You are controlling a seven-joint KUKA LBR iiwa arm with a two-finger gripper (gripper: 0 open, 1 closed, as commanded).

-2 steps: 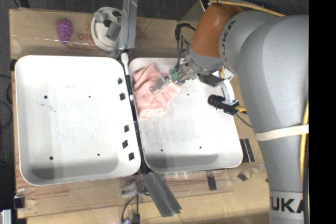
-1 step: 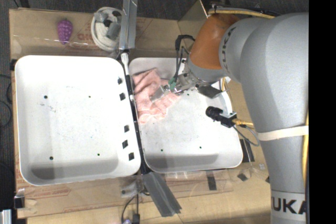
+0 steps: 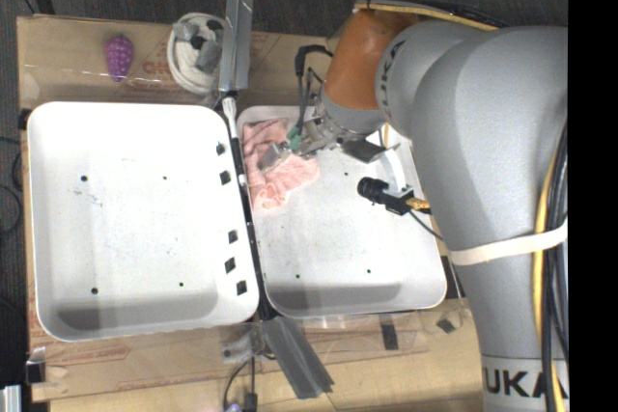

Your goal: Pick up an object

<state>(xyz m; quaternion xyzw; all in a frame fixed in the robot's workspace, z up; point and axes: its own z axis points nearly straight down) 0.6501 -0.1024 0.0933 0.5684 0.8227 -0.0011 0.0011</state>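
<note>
A pink, crumpled soft object (image 3: 273,171) lies in the far left corner of the right bin (image 3: 338,256), against the wall it shares with the left bin. My gripper (image 3: 292,147) is down on the pink object's upper middle, touching or nearly touching it. The grey arm with its orange band (image 3: 357,63) comes in from the right and covers the right bin's far right part.
The left bin (image 3: 126,217) stands alongside the right one, with black clips along the shared wall. Beyond the bins, on the bench, lie a small purple object (image 3: 119,56) and a white coiled object (image 3: 196,53). A grey bar (image 3: 234,39) stands at the back between the bins.
</note>
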